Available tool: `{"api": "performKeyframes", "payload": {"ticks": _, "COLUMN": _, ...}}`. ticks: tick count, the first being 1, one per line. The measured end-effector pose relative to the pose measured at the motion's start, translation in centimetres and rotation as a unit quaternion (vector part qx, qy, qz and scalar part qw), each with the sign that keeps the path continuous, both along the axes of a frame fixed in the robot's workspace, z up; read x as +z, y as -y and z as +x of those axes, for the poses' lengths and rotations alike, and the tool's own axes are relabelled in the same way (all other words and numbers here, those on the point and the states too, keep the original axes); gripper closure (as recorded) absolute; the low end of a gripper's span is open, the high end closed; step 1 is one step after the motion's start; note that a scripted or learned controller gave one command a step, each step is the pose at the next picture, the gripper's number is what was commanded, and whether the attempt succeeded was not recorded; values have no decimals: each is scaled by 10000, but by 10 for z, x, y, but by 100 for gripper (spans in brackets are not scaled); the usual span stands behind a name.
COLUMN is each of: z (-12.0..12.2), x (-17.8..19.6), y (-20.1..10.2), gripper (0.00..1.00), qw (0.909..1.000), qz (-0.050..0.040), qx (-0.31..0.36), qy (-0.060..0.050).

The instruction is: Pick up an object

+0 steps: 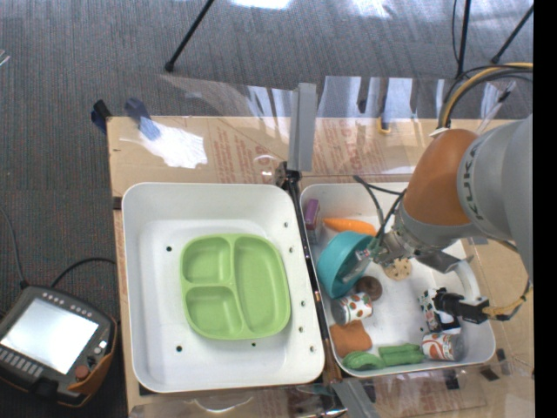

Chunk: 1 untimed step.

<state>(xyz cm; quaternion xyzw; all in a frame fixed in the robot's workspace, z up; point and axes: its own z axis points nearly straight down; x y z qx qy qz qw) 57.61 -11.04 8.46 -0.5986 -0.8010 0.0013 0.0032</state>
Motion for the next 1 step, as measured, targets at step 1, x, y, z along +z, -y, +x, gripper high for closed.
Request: {"api": "performKeyframes", "payload": {"ticks": 1, "z": -69, "x": 1, "y": -11, "gripper": 0, "qw": 9981, "qz": -17, "qx": -623, "qy": 11}}
